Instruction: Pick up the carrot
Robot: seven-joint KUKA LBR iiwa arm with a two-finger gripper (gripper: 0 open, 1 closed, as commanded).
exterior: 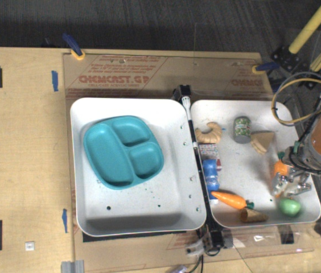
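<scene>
The carrot (229,199) is orange with a small green top. It lies flat near the front of the right bin (246,169), pointed end to the left. My gripper (289,184) hangs over the right side of that bin, well to the right of the carrot and apart from it. It sits just above a green round fruit (289,207) and beside a small orange object (280,168). Nothing can be seen in its grasp.
The right bin also holds a croissant (209,133), a small can (241,127), a tan wedge (262,141), a blue bottle (210,173) and a brown cone (253,215) right beside the carrot. A teal divided plate (123,150) lies in the left bin (92,209).
</scene>
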